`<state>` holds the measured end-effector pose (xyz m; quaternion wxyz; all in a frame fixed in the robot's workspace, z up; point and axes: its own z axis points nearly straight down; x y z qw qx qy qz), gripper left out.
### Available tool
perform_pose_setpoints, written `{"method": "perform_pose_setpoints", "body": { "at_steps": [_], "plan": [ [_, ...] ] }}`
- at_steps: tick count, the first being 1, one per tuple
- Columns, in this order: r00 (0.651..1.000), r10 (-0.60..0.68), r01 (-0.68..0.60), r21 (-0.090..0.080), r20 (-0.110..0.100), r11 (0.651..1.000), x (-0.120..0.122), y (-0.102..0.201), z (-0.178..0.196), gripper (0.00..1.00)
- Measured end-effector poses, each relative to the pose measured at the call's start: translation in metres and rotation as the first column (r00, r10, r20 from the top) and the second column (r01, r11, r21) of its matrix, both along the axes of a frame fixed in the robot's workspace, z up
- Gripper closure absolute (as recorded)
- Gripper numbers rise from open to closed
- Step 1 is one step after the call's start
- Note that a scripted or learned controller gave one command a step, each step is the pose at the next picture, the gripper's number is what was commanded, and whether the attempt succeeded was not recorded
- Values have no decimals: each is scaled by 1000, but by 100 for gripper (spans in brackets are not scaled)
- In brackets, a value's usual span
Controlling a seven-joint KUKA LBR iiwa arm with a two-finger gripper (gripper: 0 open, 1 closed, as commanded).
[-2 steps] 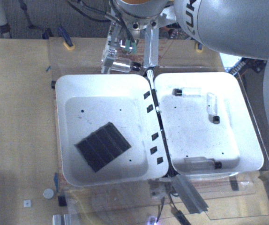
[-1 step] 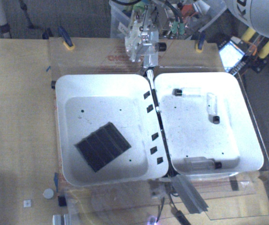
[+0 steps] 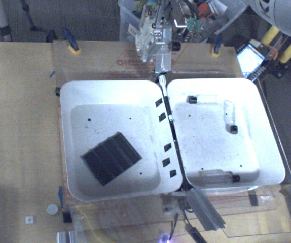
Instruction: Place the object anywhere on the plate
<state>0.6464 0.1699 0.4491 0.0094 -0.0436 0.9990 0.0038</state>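
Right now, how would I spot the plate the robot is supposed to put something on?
Look at the two white bins side by side and take the left bin. Down in its lower part lies the plate, a flat dark square turned like a diamond, with ridges across it. It is the one big dark thing; the right bin holds small clear tubes with black caps.

A pale wooden bench (image 3: 19, 135) fills most of the view, its surface evenly lit with a soft shadow in the lower left corner. Two blue clamps (image 3: 72, 43) grip its far edge. Beyond that edge lies dark grey carpeted floor (image 3: 59, 9), crossed by black cables (image 3: 29, 14) at the upper left. A clear plastic box (image 3: 130, 14) of odds and ends stands behind the bench, and yellow padded bars (image 3: 269, 34) slant at the upper right. A small round disc (image 3: 51, 209) lies near the bench's front edge.
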Motion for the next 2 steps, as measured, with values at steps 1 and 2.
{"method": "perform_pose_setpoints", "body": {
  "at_steps": [1,2],
  "plan": [
    [720,-694,694,-2,-13,720,14,-33,-13,100],
    [716,-698,698,-8,-19,716,2,20,-251,100]
  ]
}}
